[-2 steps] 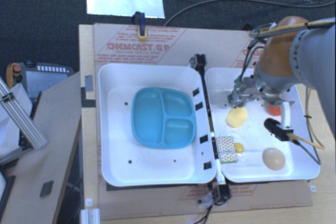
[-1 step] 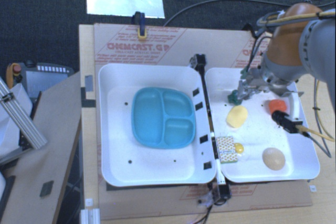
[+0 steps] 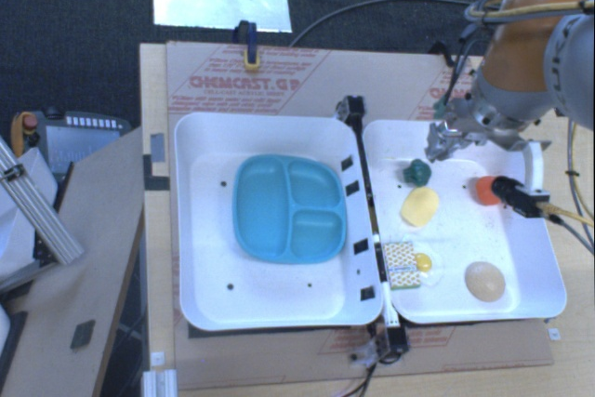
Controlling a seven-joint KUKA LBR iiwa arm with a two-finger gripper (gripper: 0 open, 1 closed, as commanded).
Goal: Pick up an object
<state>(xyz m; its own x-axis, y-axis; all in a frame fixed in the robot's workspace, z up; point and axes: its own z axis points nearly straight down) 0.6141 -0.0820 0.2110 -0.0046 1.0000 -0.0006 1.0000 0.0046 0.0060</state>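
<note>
Gripper (image 3: 440, 147) hanging over the back part of the right bin (image 3: 548, 288), near its far wall, reached in from the right under the grey arm (image 3: 567, 60) with its orange band (image 3: 530, 23). Whether open or shut: cannot tell, too small and blurred at the tip. Nothing seen between it and the bin floor that could count as held.

Just below and a little left of the gripper: a small dark green object (image 3: 418, 170), close but apart from it. Further toward the camera from that: a yellow object (image 3: 420, 206). To the gripper's right and slightly nearer the camera: an orange-red object (image 3: 486, 190), partly covered by a black fitting. Well nearer the camera: a patterned packet (image 3: 400, 264) with a small yellow piece (image 3: 424, 262) touching its right side, and a beige egg-shaped object (image 3: 484, 281) at the near right.

Far to the gripper's left, in the left bin (image 3: 200, 293): a blue divided plate (image 3: 288, 207), lying flat.
</note>
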